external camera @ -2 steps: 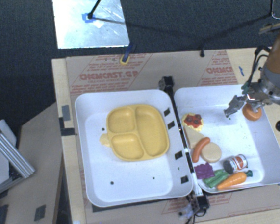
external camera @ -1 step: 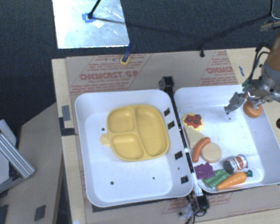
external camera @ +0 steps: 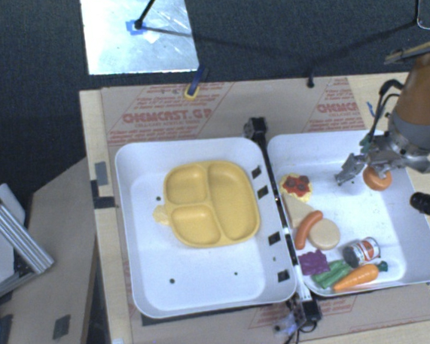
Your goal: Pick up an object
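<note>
The arm reached in from the right, and its pincer [external camera: 360, 168] hung over the right bin [external camera: 413, 262] with an orange round toy [external camera: 377, 179] touching it, but I cannot tell if the pincer was open or closed. The other toy foods lay in that bin: a pizza slice [external camera: 296, 187], a sausage [external camera: 307, 229], a carrot [external camera: 356, 275] and a small can [external camera: 361, 252]. A yellow tray [external camera: 205, 204] sat in the left bin [external camera: 139, 212] on the worktop [external camera: 156, 109].
</note>
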You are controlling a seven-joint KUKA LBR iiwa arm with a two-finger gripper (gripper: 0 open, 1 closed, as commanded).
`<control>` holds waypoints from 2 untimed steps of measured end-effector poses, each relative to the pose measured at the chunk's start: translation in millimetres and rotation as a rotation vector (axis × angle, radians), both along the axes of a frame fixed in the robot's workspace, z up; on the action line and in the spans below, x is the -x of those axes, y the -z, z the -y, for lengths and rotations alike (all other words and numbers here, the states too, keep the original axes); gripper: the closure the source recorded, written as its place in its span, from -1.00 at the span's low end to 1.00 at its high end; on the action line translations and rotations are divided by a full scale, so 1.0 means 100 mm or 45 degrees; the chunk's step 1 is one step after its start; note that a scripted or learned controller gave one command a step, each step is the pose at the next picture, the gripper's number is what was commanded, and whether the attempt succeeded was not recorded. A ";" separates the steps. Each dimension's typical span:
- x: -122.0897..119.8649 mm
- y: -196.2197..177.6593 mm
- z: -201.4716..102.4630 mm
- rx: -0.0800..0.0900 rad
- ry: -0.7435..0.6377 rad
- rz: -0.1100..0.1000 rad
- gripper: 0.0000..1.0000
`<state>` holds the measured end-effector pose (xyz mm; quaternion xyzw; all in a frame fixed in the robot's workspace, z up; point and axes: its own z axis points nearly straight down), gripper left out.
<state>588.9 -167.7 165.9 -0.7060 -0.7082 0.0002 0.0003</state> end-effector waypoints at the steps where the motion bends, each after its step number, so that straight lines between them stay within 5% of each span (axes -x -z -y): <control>1: -0.09 0.57 0.02 0.001 0.000 0.001 -1.00; 2: -0.11 0.78 0.02 0.001 0.000 0.006 -1.00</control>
